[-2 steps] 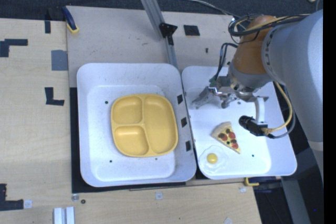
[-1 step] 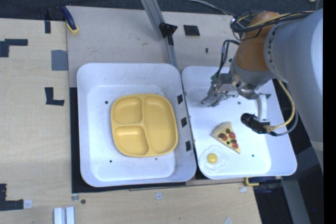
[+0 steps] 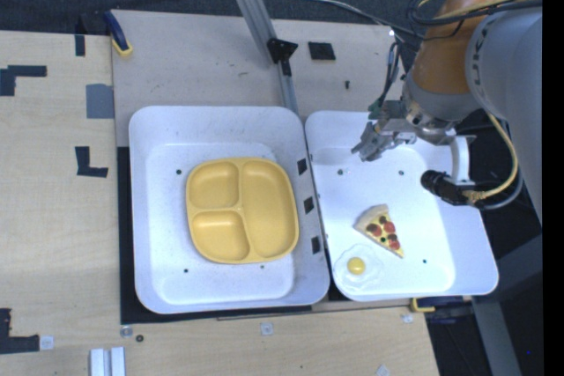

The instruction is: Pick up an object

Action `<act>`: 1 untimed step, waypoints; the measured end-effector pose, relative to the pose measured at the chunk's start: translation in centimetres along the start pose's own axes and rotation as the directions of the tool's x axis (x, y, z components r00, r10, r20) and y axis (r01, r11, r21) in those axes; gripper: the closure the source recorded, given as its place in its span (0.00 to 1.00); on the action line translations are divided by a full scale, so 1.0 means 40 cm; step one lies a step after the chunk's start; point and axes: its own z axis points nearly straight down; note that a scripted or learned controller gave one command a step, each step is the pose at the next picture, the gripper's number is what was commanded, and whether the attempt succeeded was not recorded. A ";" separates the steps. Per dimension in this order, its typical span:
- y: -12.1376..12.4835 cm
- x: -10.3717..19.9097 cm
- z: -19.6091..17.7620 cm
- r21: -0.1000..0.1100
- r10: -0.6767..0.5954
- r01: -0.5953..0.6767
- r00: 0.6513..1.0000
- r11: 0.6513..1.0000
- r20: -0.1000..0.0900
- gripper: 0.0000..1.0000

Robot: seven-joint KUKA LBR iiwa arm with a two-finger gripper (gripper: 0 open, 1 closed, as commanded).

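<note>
- nearest the camera, a fried egg (image 3: 356, 266) lies near the front edge of the right bin (image 3: 458, 264), white spread around a yellow yolk.
- just behind and to the right of it, a pizza slice (image 3: 382, 230) lies flat on the same bin's floor, crust end toward the egg's side, point toward the front right; the two are close but apart.
- in the left bin (image 3: 159, 189), a yellow plate (image 3: 241, 210) with three compartments sits about mid-floor, well apart from the food in the other bin.
- the two white bins stand side by side, their inner rims touching, on a dark mat on the wooden bench (image 3: 53, 216).
- farther back, the gripper (image 3: 368, 150) hangs over the rear left part of the right bin, above and behind the pizza slice and well apart from it; nothing shows between the jaws, and whether they stand wide or narrow cannot be told from here.
- behind it the grey arm (image 3: 511, 57) with its orange band (image 3: 449, 44) comes in from the right, cables looped beside the wrist.
- at the far edge, a grey pole (image 3: 251, 0) slants up from the bench behind the bins.
</note>
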 end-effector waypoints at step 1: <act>0.002 0.000 -0.126 0.001 0.000 0.000 1.000 1.000 0.000 1.00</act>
